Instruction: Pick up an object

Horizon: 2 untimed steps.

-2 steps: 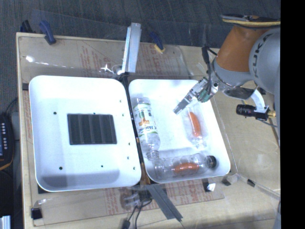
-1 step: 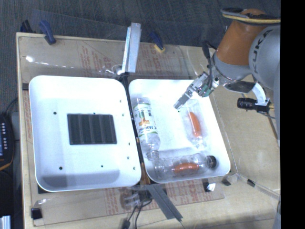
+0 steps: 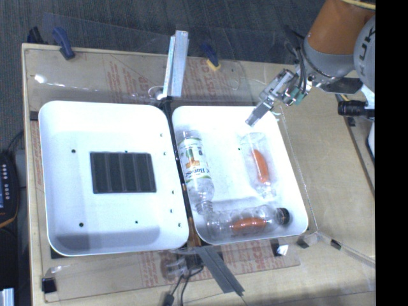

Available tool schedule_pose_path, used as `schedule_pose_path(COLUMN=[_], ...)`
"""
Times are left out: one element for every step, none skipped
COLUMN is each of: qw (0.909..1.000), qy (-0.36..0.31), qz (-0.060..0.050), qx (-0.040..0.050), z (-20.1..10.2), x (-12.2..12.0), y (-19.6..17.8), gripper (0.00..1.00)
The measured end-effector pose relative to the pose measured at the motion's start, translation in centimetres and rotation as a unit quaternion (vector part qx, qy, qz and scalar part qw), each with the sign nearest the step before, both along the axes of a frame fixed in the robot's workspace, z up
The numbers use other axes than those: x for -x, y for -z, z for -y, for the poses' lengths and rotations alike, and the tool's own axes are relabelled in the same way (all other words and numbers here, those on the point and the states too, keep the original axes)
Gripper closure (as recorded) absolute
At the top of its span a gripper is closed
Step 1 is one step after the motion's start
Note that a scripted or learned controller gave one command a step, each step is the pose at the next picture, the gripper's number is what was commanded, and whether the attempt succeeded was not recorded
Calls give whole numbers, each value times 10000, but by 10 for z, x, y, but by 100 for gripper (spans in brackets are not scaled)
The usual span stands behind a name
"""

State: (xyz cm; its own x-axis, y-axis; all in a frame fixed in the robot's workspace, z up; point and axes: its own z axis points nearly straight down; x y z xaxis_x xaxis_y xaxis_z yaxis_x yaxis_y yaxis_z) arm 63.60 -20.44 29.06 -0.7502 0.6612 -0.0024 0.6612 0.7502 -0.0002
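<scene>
Where the arm (image 3: 338, 30) reaches in from the far right corner, the claw (image 3: 255, 117) hangs over the far right part of the right bin (image 3: 220, 116), just inside its far rim. Whether the claw is spread or pressed together cannot be told from this angle, and nothing shows in its grip.

Just near of the claw, and apart from it, lies a clear packet with an orange piece inside (image 3: 260, 164), running far to near along the bin's right side. Between the packet and the right wall there is little room. Left of the packet is a bare strip of white floor, and beyond that a clear bottle with an orange and white label (image 3: 194, 167) lies close along the bin's left wall, its neck pointing toward the near edge. Across the near end, a second clear bottle with a dark cap (image 3: 252, 220) lies left to right, the cap toward the right corner, its body hard by the near wall and close to the first bottle's neck.

The left bin (image 3: 57, 126) touches the right one along their shared edge. It holds a dark ridged pad (image 3: 123, 172) in the middle, with open white floor all round it. An upright grey bar (image 3: 176, 62) stands at the far end of the seam between the bins.
</scene>
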Motion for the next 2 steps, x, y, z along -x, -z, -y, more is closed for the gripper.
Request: schedule_pose_path(qw=[9972, 9970], qy=[-747, -768], qz=[-11, -2], qx=[-5, 2], z=[4, 3], x=[12, 11], y=[70, 59], gripper=[0, 100])
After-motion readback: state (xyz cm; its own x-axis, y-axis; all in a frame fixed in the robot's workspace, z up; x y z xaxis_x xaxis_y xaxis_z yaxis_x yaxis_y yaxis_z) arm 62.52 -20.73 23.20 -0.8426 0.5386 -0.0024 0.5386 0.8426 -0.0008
